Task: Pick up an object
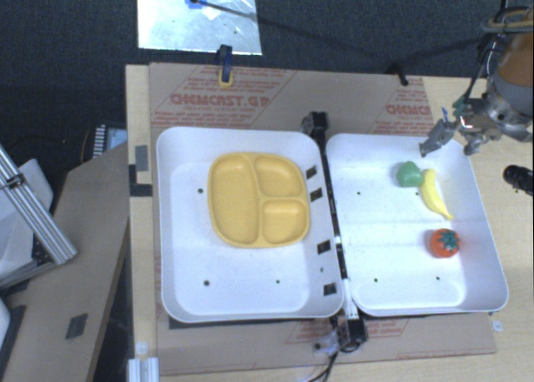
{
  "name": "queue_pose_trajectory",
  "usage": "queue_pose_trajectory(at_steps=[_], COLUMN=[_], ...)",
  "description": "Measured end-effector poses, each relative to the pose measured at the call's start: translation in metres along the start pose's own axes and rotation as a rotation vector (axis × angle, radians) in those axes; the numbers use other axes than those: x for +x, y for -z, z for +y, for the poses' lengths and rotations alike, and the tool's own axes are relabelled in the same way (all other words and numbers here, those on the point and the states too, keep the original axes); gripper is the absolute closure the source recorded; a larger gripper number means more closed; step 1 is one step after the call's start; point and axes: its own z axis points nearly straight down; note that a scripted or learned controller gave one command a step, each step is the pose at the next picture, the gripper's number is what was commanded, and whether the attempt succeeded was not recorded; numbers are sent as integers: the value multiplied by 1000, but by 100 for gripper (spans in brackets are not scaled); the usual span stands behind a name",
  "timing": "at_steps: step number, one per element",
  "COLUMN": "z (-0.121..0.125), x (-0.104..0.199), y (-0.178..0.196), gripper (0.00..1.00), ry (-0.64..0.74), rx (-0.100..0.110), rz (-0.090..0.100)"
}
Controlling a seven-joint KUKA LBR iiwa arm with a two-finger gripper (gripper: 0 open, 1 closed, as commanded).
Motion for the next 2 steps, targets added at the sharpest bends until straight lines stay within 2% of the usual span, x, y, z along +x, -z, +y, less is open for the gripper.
queue_pose_trajectory(at_steps=[2], z=[6], x=[2], y=[-123], gripper=[0], ry=[2], rx=[0], rz=[0])
